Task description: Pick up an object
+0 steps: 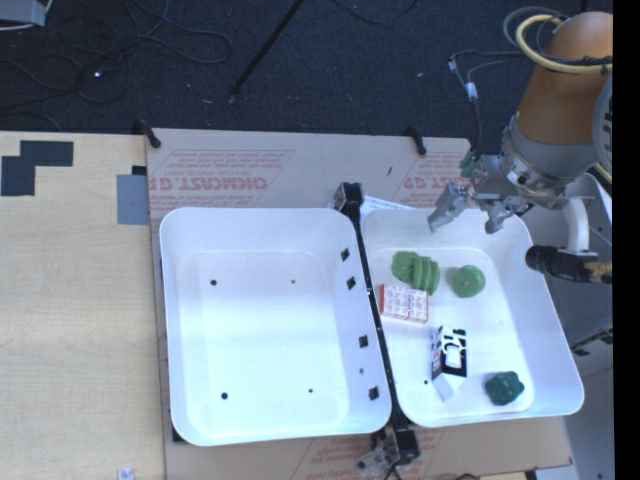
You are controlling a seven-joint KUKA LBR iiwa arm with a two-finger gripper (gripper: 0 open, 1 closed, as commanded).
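Note:
My gripper (470, 215) hangs open over the far edge of the right bin (555, 353), with nothing between its fingers. Below it in that bin lie a ribbed green object (415, 270) and a small round green object (467, 281). A red-and-white patterned card (405, 303) lies next to the divider. Nearer the front are a black-and-white packet (449, 355) and a dark green lump (504, 388).
The left bin (190, 268) sits beside the right one, joined by a black clip strip (362, 298). Both rest on a cardboard sheet (230, 173) over a wooden bench. Dark floor with cables lies beyond the far edge.

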